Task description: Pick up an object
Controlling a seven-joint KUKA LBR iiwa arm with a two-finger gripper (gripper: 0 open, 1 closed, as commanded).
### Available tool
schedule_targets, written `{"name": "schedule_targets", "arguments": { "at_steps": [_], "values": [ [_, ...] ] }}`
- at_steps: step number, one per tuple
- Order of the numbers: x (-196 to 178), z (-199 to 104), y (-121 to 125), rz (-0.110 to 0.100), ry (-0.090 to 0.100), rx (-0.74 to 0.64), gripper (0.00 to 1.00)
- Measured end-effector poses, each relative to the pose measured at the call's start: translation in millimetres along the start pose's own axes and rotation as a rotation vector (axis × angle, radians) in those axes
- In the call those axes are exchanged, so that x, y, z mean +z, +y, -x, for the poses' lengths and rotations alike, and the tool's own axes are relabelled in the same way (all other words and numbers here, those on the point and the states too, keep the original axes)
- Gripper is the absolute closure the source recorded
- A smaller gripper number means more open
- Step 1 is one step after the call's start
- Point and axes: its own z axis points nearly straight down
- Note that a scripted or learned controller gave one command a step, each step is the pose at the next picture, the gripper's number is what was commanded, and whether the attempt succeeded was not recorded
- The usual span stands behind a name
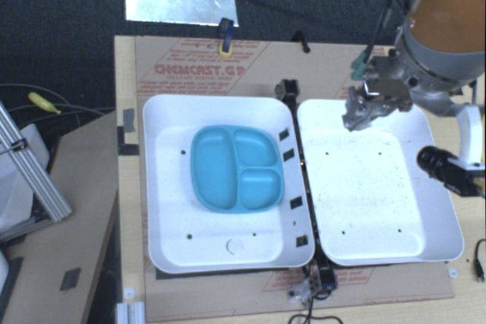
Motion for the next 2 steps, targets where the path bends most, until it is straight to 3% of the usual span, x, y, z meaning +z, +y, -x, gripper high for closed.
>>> {"name": "schedule_targets", "arguments": {
  "at_steps": [2],
  "values": [
    [46, 13, 0, -0.005, 0.000, -0.004, 1.00]
  ]
}}
